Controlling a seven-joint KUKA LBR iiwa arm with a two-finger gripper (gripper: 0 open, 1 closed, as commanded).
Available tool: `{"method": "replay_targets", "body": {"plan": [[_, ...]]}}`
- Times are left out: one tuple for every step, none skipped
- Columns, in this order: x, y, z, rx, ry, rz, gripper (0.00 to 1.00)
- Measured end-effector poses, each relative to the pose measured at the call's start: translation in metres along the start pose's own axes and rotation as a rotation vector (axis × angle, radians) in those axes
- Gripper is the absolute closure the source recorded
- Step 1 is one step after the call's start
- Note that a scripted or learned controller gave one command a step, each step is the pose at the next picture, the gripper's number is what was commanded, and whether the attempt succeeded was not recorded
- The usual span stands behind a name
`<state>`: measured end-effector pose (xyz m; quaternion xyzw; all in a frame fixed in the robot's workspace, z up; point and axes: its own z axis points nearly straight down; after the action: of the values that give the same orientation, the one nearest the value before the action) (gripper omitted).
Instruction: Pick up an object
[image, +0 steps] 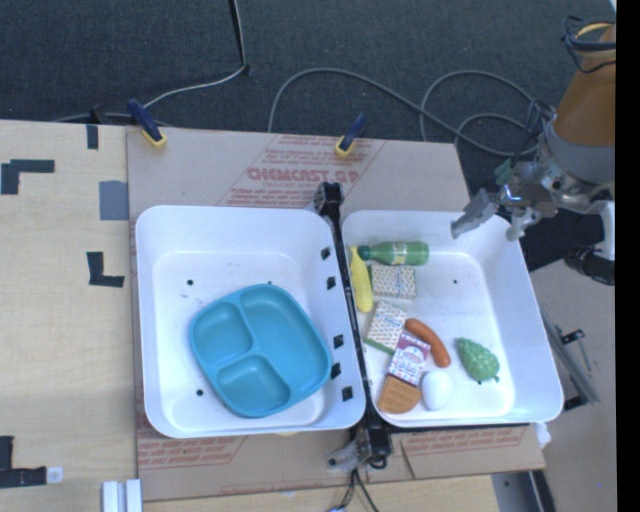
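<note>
Pincer (478, 218), finger state not discernible, is seen above the right bin's far right rim (500, 232), well apart from the green bottle (394, 253) and crowded items (405, 345), where a neighbour could be nudged instead of grasped.

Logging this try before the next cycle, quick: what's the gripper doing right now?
Gripper: above the right bin's top right corner, nothing between its fingers; open or shut cannot be told.
</note>
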<state>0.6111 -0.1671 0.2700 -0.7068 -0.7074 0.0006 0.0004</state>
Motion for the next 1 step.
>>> {"method": "replay_targets", "body": {"plan": [[0.062,0.0343,0.1266,0.003,0.001,-0.001,0.0]]}}
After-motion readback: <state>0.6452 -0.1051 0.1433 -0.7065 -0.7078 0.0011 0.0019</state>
